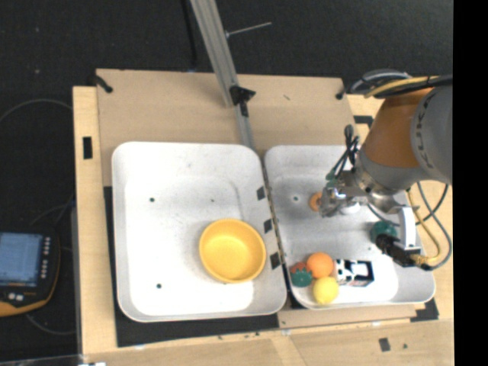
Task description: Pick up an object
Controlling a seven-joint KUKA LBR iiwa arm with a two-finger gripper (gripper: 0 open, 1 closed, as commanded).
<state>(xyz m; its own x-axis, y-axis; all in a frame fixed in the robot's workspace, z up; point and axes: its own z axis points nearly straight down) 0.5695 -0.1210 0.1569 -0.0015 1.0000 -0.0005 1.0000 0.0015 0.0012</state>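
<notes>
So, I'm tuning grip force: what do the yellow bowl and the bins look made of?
The yellow bowl looks like smooth moulded plastic: even colour, soft sheen. The bins look like thin formed white plastic, matte, with rounded corners, though I can't be sure.

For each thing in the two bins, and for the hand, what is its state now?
yellow bowl: upright, in the left bin.
orange ball: resting, right bin, near edge.
yellow ball: resting beside the orange ball.
small orange object: lying next to the hand.
hand: low in the right bin.
</notes>
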